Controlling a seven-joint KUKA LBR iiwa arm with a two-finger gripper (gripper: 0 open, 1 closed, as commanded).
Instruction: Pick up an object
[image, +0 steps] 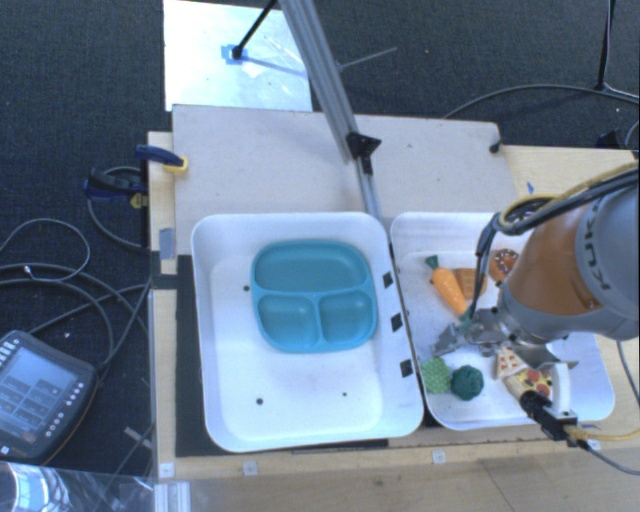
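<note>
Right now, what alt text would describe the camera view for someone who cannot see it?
A grey-and-orange robot arm reaches over the right white bin, which holds a toy carrot, pizza slice and green toys. The left bin holds a blue divided plate.

Two shallow white plastic bins sit side by side on the bench, the left bin (225, 400) holding a teal three-compartment plastic plate (312, 294) toward its back. In the right bin (410, 232), an orange toy carrot (450, 286) lies behind a green leafy toy (436, 375) and a dark green toy broccoli (466, 382), with a toy pizza slice (527, 379) to their right.
</note>
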